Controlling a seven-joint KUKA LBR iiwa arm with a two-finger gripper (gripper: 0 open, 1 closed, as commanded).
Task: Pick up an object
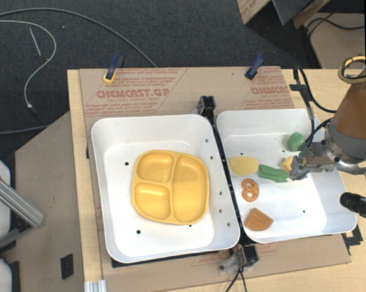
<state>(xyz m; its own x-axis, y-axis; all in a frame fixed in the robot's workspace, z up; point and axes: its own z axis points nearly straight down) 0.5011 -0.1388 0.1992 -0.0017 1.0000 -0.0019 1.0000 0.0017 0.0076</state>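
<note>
The right bin (311, 219) holds several small toy foods. A pale yellow piece (243, 165) lies near its left wall, with an orange pretzel (250, 190) and a brown wedge (258, 220) below it. A dark green long piece (272, 173) lies in the middle. A light green piece (295, 141) sits toward the back, and a small yellow bit (288, 164) peeks out beside the gripper. My gripper (299, 169) is low in the right bin, at the right end of the dark green piece. The wrist hides its tips.
The left bin (114, 234) holds a yellow divided plate (170, 186). A black divider runs between the bins. Blue clamps (113, 67) (256, 65) hold the cardboard at the back edge. The arm's body (353, 121) looms over the right bin's right side.
</note>
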